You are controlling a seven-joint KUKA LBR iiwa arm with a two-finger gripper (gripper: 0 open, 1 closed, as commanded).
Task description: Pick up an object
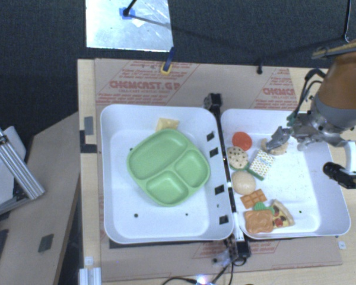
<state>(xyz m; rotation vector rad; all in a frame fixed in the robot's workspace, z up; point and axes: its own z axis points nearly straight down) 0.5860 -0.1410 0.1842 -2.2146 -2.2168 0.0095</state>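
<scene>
arm: grey w/ orange band, in from right over right bin (326, 218)
fingers (277, 141): low in right bin's upper part, at a small tan item (279, 148); open or shut, cannot tell
toy food: red tomato (242, 140), cookie (237, 157), waffle (253, 198), pizza slice (281, 214), along right bin's left side
left bin (115, 218): green divided plate (168, 167)

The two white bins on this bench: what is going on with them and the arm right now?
A grey arm with an orange band reaches in from the right, its gripper low over the right white bin, near a small beige toy piece. That bin also holds toy foods: a red tomato, a speckled cookie, a pizza slice. The left white bin holds a green divided plate.
</scene>
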